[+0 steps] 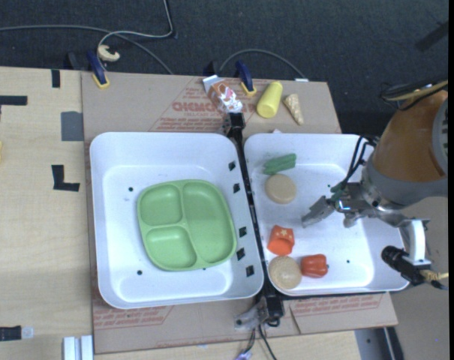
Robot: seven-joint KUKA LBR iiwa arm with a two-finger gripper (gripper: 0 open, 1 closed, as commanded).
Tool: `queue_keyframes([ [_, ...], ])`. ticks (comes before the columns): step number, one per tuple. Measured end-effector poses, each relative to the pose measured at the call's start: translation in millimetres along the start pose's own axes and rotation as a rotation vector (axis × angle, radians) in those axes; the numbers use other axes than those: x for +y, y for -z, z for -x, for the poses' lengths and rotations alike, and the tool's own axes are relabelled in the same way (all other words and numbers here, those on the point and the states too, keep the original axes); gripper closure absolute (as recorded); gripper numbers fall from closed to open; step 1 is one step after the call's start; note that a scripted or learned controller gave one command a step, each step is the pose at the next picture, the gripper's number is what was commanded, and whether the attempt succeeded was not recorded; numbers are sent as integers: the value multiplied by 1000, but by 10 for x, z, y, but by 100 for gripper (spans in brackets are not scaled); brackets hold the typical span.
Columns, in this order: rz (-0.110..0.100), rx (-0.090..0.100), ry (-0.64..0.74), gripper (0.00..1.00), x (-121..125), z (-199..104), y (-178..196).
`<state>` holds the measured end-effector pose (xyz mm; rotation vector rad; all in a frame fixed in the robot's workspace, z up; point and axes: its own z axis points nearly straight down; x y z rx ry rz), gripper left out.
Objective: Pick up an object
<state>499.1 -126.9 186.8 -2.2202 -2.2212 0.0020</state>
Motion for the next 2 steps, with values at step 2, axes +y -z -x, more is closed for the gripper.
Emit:
queue_keyframes([
  [2, 6, -1, 1, 0, 1125, -257, -1003],
])
